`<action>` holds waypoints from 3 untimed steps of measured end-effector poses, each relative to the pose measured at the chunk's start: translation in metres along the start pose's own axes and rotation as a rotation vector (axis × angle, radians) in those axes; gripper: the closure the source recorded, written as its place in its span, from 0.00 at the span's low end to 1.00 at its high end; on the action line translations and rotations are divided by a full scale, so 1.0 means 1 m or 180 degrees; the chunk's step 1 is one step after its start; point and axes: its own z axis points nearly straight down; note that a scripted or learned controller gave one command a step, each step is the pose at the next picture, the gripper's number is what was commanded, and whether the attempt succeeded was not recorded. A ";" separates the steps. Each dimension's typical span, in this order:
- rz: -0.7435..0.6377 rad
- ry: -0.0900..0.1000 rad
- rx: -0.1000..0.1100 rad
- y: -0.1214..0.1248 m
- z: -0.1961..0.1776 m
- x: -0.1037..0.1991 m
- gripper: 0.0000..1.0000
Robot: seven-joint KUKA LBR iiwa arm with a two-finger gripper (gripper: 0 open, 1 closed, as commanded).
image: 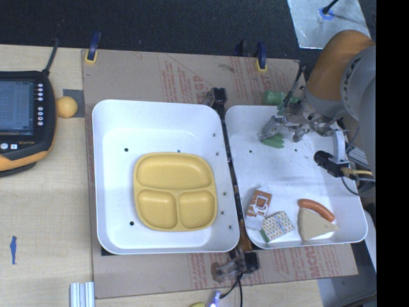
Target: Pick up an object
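From the overhead camera I see the gripper [276, 133] low over the far end of the right bin [358, 235], fingers pointing toward the divider between the bins. A small green piece [273, 142] sits right at the fingertips, with another green bit [275, 97] just outside the bin's far rim. I cannot tell whether the fingers are spread or pressed together, nor whether the green piece is between them or merely beside them.

The other candidates lie at the near end of the same bin: a sausage [316, 208] touching a pale wedge [316, 226], and two small packets [259, 207] [277, 226] near the divider. The left bin [105, 171] holds a yellow tray [174, 190].

My worries: the green piece is small and close to the bin wall, so the fingers could close beside it or nudge it against the rim. If the grip catches only an edge, I'd expect it to slip on lifting.
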 end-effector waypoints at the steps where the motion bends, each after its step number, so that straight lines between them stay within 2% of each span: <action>1: -0.0009 -0.0005 -0.0025 0.003 -0.016 -0.001 1.00; 2: -0.0008 -0.0002 -0.0005 0.001 -0.013 -0.001 0.00; 3: -0.0010 -0.0002 -0.0003 0.002 -0.024 -0.001 1.00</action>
